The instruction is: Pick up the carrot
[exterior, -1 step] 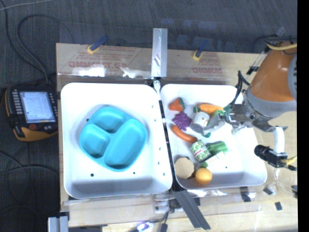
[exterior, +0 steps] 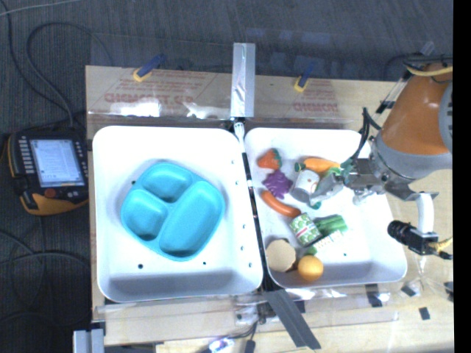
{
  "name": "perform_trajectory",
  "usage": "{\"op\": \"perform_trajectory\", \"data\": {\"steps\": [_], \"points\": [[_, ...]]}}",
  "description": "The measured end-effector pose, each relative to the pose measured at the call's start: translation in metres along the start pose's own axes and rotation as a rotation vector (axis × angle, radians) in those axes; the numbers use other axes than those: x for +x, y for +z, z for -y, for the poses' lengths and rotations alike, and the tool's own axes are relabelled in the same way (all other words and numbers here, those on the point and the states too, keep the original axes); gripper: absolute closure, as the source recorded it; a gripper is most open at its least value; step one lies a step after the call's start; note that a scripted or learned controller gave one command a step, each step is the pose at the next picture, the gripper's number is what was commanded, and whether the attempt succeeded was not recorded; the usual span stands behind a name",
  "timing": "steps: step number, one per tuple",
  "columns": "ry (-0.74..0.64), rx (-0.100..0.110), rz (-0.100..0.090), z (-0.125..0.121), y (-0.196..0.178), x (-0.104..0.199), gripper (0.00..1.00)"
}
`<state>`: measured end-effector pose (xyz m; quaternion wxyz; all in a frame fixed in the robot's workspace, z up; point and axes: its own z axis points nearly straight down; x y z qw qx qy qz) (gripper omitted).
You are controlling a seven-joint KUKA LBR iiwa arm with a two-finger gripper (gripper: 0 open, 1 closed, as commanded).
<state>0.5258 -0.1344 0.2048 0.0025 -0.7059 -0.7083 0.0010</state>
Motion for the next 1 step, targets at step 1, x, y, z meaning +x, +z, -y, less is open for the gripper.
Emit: {"op": "perform_trajectory", "data": {"steps": [1], "points": [[0.059, -0.001, 0.002, -0.0629, -0.0141, -0.0216, 0.0]]}}
